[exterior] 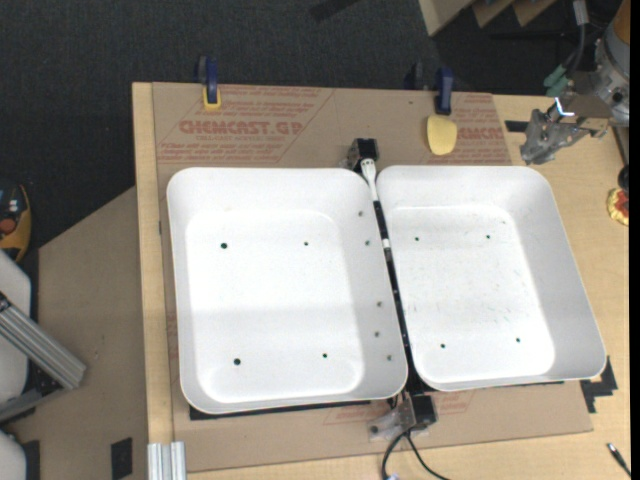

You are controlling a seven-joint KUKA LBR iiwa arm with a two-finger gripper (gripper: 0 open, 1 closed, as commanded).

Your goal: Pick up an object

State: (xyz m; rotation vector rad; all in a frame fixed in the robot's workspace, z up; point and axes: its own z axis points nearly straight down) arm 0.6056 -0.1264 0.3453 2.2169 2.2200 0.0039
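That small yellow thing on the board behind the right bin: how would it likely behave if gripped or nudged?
The yellow object looks small, so probably light. Its rounded outline suggests it may slide or turn on the smooth board when nudged. Whether it is soft or stiff is unclear at this size.

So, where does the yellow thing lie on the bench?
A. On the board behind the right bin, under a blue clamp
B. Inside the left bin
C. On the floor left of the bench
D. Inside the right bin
A: the yellow thing lies on the brown board, just past the far rim of the right bin and right below a blue clamp, outside both bins.
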